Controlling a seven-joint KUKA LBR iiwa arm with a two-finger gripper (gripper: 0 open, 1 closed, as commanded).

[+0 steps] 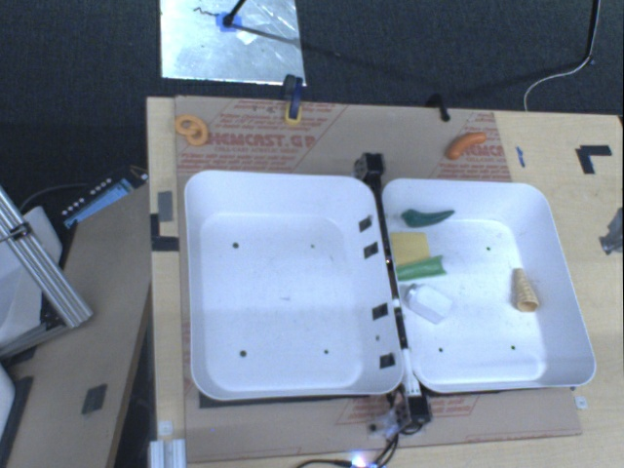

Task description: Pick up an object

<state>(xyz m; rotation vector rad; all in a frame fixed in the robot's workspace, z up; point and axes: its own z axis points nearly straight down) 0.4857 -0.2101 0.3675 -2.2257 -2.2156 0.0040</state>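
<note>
The right bin (561, 261) holds several small objects. A dark green curved piece (427, 217) lies near its back left corner. In front of that are a yellow block (410, 247), a green piece (421, 268) and a white piece (429, 303). A tan cone (526, 289) lies toward the right wall. A grey part of my gripper (614, 232) pokes in at the right edge, outside the right bin and apart from every object.
The left bin (210, 261) sits beside the right one, joined by a black hinge strip (390, 281). On the cardboard behind the bins lie an orange piece (466, 144), an orange ring (192, 130) and a yellow clamp (292, 105).
</note>
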